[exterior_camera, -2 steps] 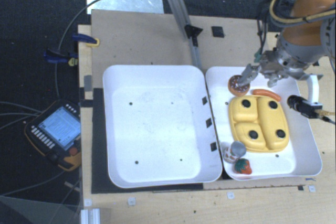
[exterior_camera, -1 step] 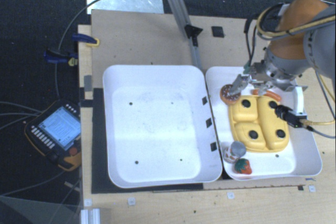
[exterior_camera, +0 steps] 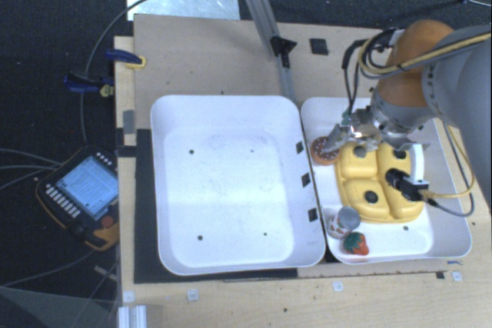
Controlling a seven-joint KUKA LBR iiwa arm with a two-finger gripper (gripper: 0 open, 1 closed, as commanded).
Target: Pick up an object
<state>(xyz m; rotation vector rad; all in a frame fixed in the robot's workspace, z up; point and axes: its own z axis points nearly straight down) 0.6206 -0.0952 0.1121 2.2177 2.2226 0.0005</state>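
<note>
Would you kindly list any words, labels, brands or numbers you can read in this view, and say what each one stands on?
None can be read.
Teach pendant: its lit screen shows a blue display, too blurred to read.
Small can in the right bin: its side bears a printed label, too small to read.
Yellow toy beside the tool: no lettering shows.
</note>
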